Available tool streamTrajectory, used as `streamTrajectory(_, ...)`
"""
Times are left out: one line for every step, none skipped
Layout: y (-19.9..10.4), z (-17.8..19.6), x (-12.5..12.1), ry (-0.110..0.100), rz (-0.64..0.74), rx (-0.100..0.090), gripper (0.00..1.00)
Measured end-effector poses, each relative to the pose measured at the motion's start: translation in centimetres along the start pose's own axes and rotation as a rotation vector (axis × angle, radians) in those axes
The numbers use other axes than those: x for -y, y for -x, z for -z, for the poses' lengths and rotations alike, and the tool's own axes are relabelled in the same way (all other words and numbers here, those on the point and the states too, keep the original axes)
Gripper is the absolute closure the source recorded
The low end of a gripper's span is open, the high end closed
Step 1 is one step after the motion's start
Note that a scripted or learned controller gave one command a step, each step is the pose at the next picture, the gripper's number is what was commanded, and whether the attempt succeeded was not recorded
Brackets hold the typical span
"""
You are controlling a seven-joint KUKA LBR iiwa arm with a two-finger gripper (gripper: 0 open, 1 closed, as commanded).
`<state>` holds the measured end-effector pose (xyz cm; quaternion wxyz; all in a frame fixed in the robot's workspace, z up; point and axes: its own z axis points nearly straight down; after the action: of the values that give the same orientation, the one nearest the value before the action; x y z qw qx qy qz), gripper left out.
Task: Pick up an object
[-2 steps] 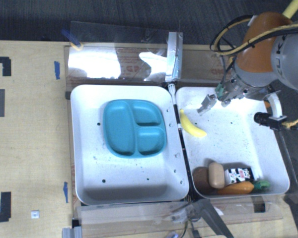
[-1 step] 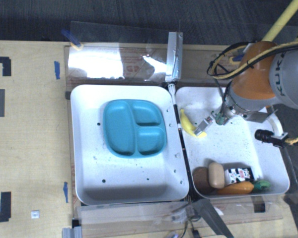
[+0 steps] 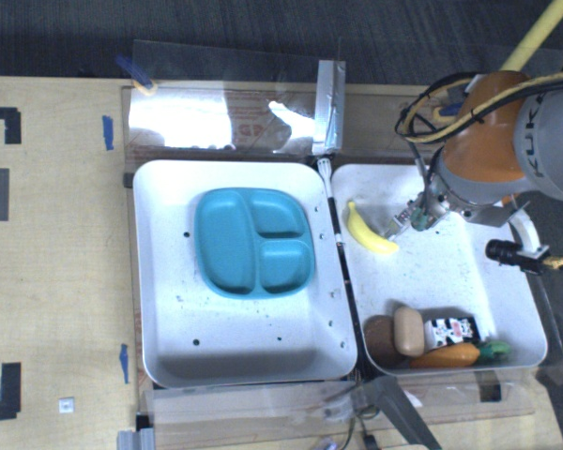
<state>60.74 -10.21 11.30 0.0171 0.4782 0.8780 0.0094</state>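
Tabletop [image 3: 47, 279] carries two white bins. Left bin [image 3: 159, 326] has just a blue divided tray [image 3: 255, 242] at centre. Right bin [image 3: 507, 289] has the pickables: banana [image 3: 368, 232] at 10 o'clock, clump of brown piece, tan piece, carton, carrot [image 3: 446, 354] at 6, likely slid against the wall. End effector [image 3: 415, 216] sits low just beside the banana's 3 o'clock end, probably lining up on it. Finger opening: cannot tell. Nothing visibly gripped.

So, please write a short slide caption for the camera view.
KUKA arm's pincer poised beside a banana in the right bin; a blue divided tray lies in the left.
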Motion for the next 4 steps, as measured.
streamTrajectory(-2.2, -2.3, 3.4, -0.029, -0.281, -0.012, 1.0)
streamTrajectory(-1.6, 7.5, -6.4, -0.027, -0.392, -0.011, 1.0)
streamTrajectory(-0.3, 7.0, -7.6, -0.035, -0.547, -0.009, 1.0)
streamTrajectory(-0.3, 7.0, -7.7, -0.035, -0.546, -0.009, 0.0)
